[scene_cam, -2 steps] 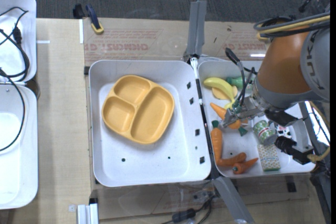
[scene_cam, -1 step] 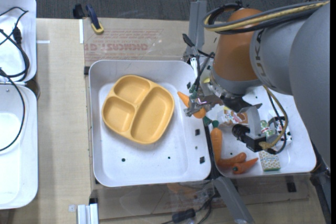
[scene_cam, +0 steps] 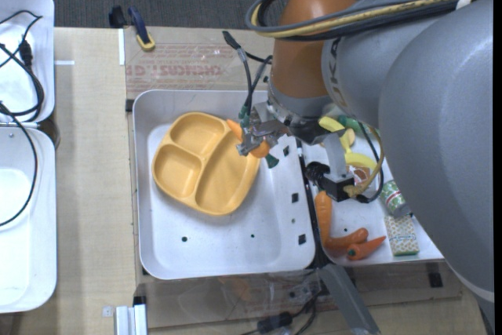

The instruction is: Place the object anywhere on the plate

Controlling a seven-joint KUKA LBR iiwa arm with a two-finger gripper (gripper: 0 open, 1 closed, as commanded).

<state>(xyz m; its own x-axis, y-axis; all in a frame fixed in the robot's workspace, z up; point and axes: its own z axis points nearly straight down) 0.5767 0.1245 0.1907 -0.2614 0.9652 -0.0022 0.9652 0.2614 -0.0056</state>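
At the three o'clock rim of the smooth yellow three-part plate [scene_cam: 205, 162], the gripper [scene_cam: 255, 139] has its fingers closed on a small orange object [scene_cam: 260, 147].

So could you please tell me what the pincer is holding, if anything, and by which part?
It cannot be told: the pincer sits by something orange at the yellow plate rim.

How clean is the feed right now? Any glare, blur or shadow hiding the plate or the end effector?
Camera view: the yellow plate is sharp and evenly lit. The white bin shows soft reflections but no blown-out glare. The arm, close to the lens, looks soft and covers much of the right bin. The end effector sits at the plate's right rim in a tangle of cables and shadow, so small detail there is hard to read.
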